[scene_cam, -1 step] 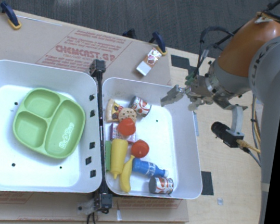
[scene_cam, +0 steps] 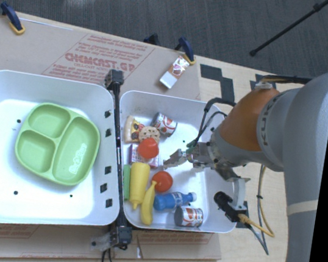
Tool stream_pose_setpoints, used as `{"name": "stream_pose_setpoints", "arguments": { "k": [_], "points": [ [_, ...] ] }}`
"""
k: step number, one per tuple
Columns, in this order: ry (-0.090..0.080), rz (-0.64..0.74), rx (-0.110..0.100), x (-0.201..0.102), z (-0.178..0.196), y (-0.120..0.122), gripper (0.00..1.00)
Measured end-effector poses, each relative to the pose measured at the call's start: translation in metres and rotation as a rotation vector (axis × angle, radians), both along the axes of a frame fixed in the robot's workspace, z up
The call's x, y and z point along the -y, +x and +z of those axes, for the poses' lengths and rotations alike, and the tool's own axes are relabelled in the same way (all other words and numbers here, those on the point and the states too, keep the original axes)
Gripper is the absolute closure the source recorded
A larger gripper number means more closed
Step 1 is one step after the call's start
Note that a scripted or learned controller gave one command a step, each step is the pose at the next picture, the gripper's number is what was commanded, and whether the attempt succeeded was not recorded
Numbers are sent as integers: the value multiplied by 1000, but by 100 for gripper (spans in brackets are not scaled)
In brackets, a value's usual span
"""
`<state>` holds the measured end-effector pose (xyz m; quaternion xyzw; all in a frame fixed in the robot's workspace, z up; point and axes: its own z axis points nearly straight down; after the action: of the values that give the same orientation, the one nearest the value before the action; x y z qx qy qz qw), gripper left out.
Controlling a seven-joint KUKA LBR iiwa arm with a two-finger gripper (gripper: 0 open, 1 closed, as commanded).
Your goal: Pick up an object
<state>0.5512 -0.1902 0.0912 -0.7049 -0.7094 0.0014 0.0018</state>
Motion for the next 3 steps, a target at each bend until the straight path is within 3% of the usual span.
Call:
{"name": "stream_pose_setpoints", "arguments": {
  "k": [1, 2, 3],
  "points": [
    [-1, 6, -1, 0, 11, 1, 100],
    [-2, -3, 5, 1, 144, -45, 100],
    [0, 0, 1, -4, 135, -41, 100]
  ]
}}
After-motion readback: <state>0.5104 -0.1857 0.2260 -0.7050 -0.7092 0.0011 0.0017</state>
